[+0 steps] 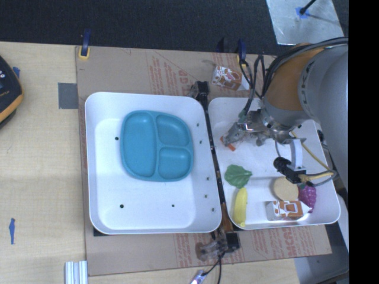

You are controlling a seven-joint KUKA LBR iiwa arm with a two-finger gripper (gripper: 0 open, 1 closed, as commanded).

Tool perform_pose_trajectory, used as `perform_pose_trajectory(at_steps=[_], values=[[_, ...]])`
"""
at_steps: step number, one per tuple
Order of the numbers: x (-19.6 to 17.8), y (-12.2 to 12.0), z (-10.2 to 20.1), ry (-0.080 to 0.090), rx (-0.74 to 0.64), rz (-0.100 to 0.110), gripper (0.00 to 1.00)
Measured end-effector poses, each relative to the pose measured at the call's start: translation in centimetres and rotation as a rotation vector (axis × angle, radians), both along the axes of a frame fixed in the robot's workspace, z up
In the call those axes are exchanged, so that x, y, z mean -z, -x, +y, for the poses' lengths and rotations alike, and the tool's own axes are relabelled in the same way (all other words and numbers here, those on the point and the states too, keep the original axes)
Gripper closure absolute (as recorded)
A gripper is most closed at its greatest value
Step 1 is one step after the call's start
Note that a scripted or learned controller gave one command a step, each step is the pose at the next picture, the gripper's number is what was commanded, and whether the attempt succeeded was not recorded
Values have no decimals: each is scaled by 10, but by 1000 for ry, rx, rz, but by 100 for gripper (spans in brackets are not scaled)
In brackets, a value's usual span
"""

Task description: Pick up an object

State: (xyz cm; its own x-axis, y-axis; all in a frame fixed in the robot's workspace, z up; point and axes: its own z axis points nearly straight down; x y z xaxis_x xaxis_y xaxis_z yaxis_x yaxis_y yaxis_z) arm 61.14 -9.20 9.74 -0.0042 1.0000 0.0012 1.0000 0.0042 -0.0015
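Pincer: the gripper [237, 134] is sitting low in the upper left part of the right bin [333, 216], its metal fingers reaching toward that bin's left wall; whether they are spread or pressed together cannot be told.
Contact: a small orange-red piece [230, 141] is lying right at the fingertips; nothing is showing clearly between the fingers.
Arm: the grey arm [323, 93] with its orange band is reaching in from the right and covering the bin's upper right corner.
Open room: bare white floor is lying just below the pincer, between it and the green leaf [238, 175].
Edges: the pincer is working close to the 2 bins' shared walls in the middle.
Task's things: the leaf is lying near the right bin's left wall; the yellow banana [240, 206] is lying just below it; a tan round piece [285, 189], a purple grape bunch [308, 195] and a small printed packet [287, 210] are crowding the lower right corner.
Left bin: the left bin [106, 212] is holding 1 blue divided plate [157, 145] in its upper half.
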Motion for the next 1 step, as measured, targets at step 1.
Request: perform_pose_trajectory(at_steps=[1], values=[[5, -18, -2, 1, -1, 0, 0]])
